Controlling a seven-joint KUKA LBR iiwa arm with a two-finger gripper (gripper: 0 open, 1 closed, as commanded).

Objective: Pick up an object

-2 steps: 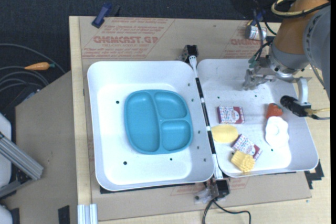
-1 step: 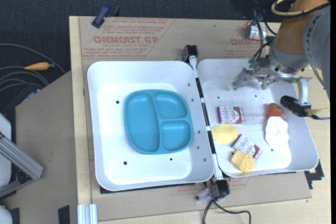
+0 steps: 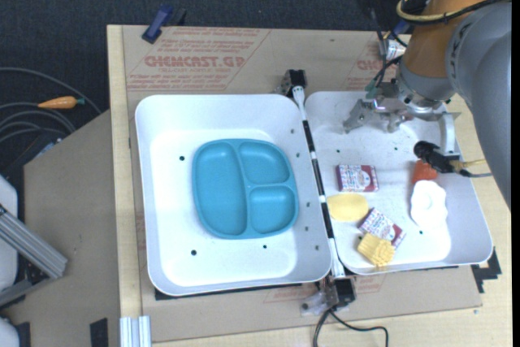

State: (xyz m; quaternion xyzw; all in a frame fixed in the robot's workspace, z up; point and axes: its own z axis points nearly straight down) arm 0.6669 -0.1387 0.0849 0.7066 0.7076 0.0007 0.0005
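My gripper [image 3: 376, 118] hovers over the back of the right bin [image 3: 467, 244], its fingers [image 3: 353, 118] spread open with nothing between them. In front of it lie a small red-and-white packet [image 3: 357, 177], a pale yellow rounded piece [image 3: 348, 207], a second red-and-white packet [image 3: 383, 226] and a yellow ridged block [image 3: 375, 249]. A white bottle with a red cap [image 3: 426, 197] lies at the right side of this bin. None of these touches the gripper.
The left bin [image 3: 162, 248] holds a blue divided plate [image 3: 244, 187]. A ridge with black clips [image 3: 313, 166] separates the two bins. A blue object [image 3: 158, 24] lies at the bench's back left corner. Cables and an orange item [image 3: 57, 103] lie off the bench at the left.
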